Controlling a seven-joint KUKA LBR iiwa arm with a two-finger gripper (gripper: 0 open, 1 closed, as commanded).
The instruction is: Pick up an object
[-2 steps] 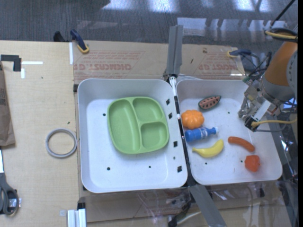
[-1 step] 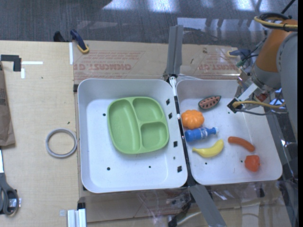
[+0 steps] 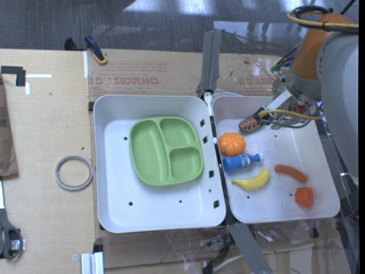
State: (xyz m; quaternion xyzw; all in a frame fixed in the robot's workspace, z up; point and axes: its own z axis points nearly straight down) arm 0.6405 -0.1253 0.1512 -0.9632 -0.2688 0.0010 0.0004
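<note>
Camera view, looking down at a slant. You are seeing the claw [image 3: 292,108] hanging over the far part of the right bin [image 3: 274,211], below the grey arm [image 3: 342,67] that is reaching in from the right. The wrist hardware is covering the claw, so you cannot tell how far open it is, and nothing is showing as held.

Just to its left, a brown speckled piece [image 3: 249,124] is lying on the bin floor, near the far wall. Toward you from that, an orange round fruit [image 3: 231,144] is sitting close to the wall shared by the bins. A blue bottle [image 3: 242,162] is lying on its side just beside the fruit, and a yellow banana [image 3: 251,180] is lying just nearer than the bottle. An orange sausage-shaped piece [image 3: 291,173] is resting to the right of the banana. A red round piece [image 3: 304,197] is sitting near the bin's front right corner.

In the left bin [image 3: 102,170], a green divided plate [image 3: 166,150] is lying flat near the middle.

On the counter [image 3: 45,119] to the left, a grey ring [image 3: 74,172] is lying just beside the left bin. A blue and yellow clamp [image 3: 96,49] is resting at the counter's far edge, well apart from the ring.
</note>
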